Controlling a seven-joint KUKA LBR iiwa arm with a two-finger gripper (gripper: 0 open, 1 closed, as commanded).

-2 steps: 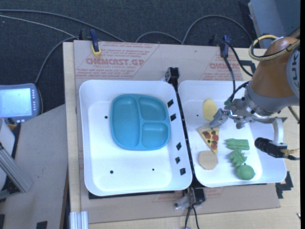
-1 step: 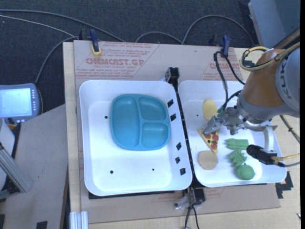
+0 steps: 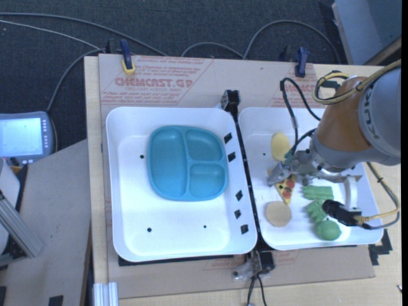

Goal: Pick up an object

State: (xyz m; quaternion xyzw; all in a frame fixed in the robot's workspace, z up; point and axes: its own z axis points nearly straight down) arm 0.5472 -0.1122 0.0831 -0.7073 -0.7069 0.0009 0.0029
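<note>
- Gripper (image 3: 279, 173) sits low over the right bin (image 3: 261, 132), towards the bin's 9 o'clock side. You can't tell from this angle whether it's open or closed, and nothing is visibly caught in it.
- Arm (image 3: 347, 129), grey w/ an orange band, comes in from 3 o'clock and covers the bin's upper right.
- Closest object to the tip is a small wedge-shaped piece (image 3: 287, 190). It's orange-yellow w/ red spots, lies flat on the bin floor, and is just beside the tip at its 5 o'clock. You can't tell if they touch.
- Yellow oval piece (image 3: 280, 145) is smooth and pale, lying at 12 o'clock from the gripper, near but apart.
- Tan round disc (image 3: 278, 214) is flat, at 6 o'clock from the gripper, near the bin's front edge.
- Green items: a long ribbed one (image 3: 317, 192) at 4 o'clock, and a rounded leafy one (image 3: 327, 229) by the front right corner.
- Left bin (image 3: 127, 190) holds a blue divided plate (image 3: 188, 163) w/ three sections, well apart from the gripper at its 9 o'clock.
</note>
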